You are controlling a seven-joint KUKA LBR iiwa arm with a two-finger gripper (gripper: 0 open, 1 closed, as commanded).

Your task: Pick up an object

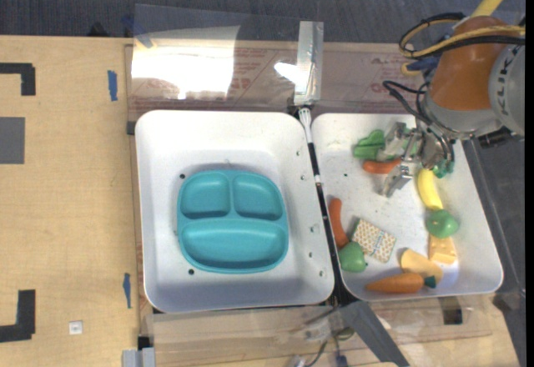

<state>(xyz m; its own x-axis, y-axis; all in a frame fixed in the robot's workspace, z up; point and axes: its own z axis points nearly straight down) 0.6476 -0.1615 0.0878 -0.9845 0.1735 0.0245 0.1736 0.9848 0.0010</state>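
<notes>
Bright, even overhead light, white glare on the clear sheet point(196, 65), slightly soft focus.

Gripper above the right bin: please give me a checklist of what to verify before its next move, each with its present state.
1. Gripper is over the right bin: ok.
2. A thing lies close under it to pick: ok, an orange piece and a green piece lie beside it.
3. Something is already held: cannot tell.
4. Nearby things are apart enough for a clean grasp: not ok, the banana and the green and orange pieces crowd the gripper.
5. Teal tray in the left bin is out of the way: ok.
</notes>
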